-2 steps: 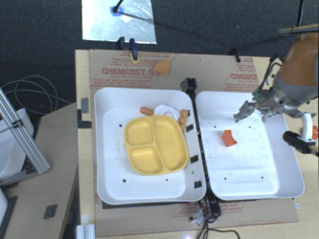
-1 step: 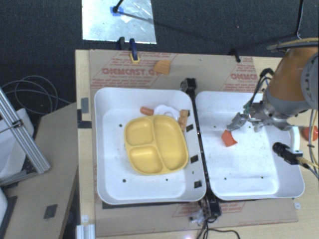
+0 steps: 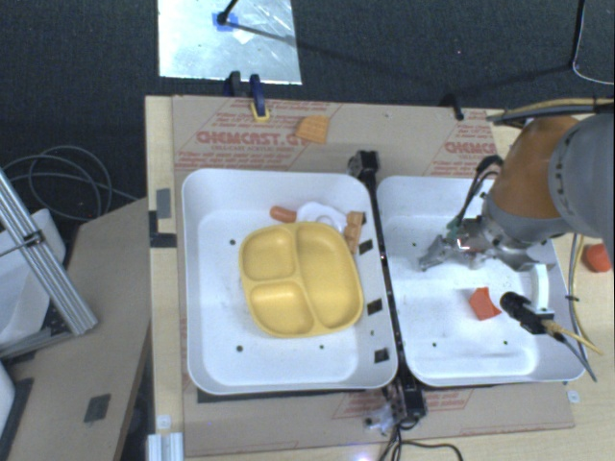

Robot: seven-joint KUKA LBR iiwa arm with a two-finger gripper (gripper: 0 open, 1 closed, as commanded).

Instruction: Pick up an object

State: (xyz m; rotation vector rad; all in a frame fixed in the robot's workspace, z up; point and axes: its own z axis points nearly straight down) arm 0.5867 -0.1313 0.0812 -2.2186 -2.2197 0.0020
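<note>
— One orange block (image 3: 484, 303) in the right bin (image 3: 432, 346), is that it?
— Yes, flat on the bin's floor, toward its right wall. My fingers (image 3: 432, 255) reach in over the same bin, up and to the left of the block, clear of it.
— Apart or together?
— I cannot tell from this angle.
— And the left bin (image 3: 216, 353)?
— It holds a yellow divided plate (image 3: 298, 281), with an orange sausage (image 3: 282, 214) and a brown block (image 3: 354, 227) by its far edge.
</note>
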